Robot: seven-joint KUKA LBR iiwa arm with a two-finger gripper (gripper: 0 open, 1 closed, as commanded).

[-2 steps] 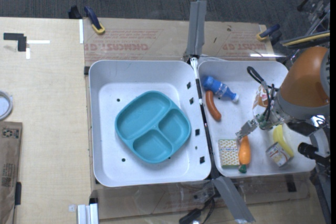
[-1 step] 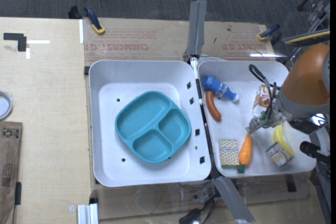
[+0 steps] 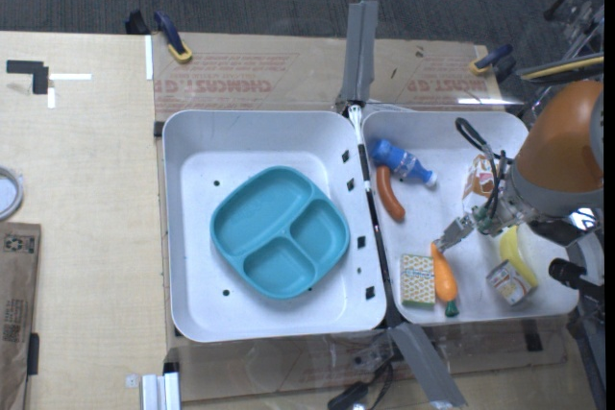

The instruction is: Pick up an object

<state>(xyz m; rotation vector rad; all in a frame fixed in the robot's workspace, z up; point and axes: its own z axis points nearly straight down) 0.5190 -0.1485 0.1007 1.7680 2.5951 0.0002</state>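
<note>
The surface (image 3: pixel 77 302) is the biggest thing here, with two white bins sat side by side on it. The left bin (image 3: pixel 187 235) is mostly taken up by a blue divided plate (image 3: pixel 279 230). The right bin (image 3: pixel 432 134) is where all the candidates are packed.

The arm (image 3: pixel 567 149) is reached in from 3 o'clock, and the gripper (image 3: pixel 459 233) is seen low over the middle of the right bin, angled toward 8 o'clock. Whether it's wide or narrow can't be told from this slant, and nothing can be seen between its fingers.

Going down in size: a blue bottle (image 3: pixel 402 163) at 11 o'clock in the bin, a sausage (image 3: pixel 388 194) just under it, a banana (image 3: pixel 517 254) at 4 o'clock, a carrot (image 3: pixel 444 278) at 6 o'clock right below the gripper, a small box (image 3: pixel 417 280) touching the carrot's left side, and a little can (image 3: pixel 507 285) by the banana.

What could go wrong, as a guess: the carrot is probably the target, and since it's pressed against the box, one could be nudged or both caught at once. It's also round, so it could be squeezed out sideways.

Room-wise, the bottom edge of the bin is close behind the carrot, so little space is left there. More open floor is found at the bin's centre and toward 12 o'clock.
</note>
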